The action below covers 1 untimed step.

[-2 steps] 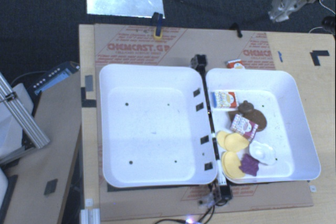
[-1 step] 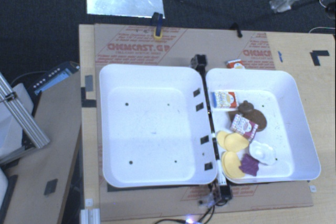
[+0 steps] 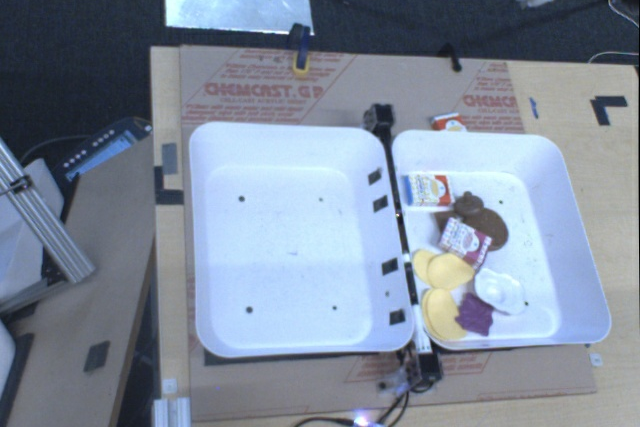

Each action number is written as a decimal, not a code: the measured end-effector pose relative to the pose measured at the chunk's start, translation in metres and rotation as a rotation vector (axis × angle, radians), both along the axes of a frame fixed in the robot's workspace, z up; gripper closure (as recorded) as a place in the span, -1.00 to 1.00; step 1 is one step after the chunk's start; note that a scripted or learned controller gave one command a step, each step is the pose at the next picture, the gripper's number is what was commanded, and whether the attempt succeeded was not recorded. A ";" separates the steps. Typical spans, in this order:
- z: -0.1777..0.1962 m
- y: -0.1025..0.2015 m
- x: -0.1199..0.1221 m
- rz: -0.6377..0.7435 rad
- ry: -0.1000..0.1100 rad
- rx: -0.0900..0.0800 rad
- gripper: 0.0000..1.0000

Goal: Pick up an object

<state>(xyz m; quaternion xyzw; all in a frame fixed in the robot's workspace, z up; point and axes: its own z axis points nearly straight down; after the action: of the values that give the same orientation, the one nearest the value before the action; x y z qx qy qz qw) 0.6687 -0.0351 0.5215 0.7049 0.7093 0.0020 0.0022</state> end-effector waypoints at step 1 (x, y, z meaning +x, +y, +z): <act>-0.013 -0.156 -0.002 -0.018 0.004 -0.005 1.00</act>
<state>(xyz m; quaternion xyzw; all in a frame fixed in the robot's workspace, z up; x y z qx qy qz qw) 0.6666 -0.1912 0.5081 0.7112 0.7030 -0.0012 0.0028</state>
